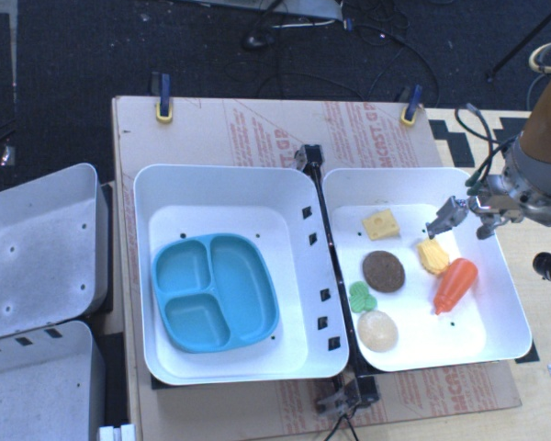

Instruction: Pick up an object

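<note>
The right bin (496, 338) holds several toy foods. A yellow cheese wedge (381, 224) lies at its back and a brown round patty (383, 271) in the middle. A green piece (361, 296) and a cream disc (378, 330) sit near the front left. A yellow lump (432, 256) touches an orange carrot (455, 285) on the right. My gripper (466, 223) hangs over the bin's back right, just above and behind the yellow lump. It is open, its two dark fingers spread with nothing between them.
The left bin (156, 200) contains a blue divided plate (216, 292). A black clip rail (326, 265) runs between the two bins. Two white lids (37, 246) lie off the bench to the left. Yellow clamps (164, 110) hold the board's back edge.
</note>
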Available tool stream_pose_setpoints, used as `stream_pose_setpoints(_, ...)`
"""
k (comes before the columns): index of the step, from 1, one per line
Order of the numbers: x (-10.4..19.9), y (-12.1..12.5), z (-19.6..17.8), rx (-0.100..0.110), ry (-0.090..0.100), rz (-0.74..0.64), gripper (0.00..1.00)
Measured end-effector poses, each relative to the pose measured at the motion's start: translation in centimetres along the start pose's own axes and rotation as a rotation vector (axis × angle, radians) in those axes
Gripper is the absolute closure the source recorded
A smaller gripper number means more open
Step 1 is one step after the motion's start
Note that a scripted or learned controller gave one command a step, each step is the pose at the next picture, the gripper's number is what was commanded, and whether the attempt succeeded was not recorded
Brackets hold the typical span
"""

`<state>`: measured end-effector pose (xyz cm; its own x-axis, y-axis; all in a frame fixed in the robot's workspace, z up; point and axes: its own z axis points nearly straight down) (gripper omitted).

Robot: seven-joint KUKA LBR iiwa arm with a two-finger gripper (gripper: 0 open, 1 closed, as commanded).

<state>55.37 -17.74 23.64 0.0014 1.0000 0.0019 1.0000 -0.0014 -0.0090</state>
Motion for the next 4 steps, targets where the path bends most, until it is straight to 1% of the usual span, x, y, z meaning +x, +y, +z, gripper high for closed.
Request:
stream_pose_setpoints(1,0.0,0.2,-0.5,-0.008,-0.002,-0.003,0.0)
stream_pose_setpoints(2,-0.4,-0.4,5.7,-0.002,0.0,0.001,0.0)
stream_pose_setpoints(3,-0.6,-0.5,10.1,-0.004,-0.001,0.001,0.0)
stream_pose_setpoints(4,-0.6,-0.3,14.4,-0.012,-0.002,0.001,0.0)
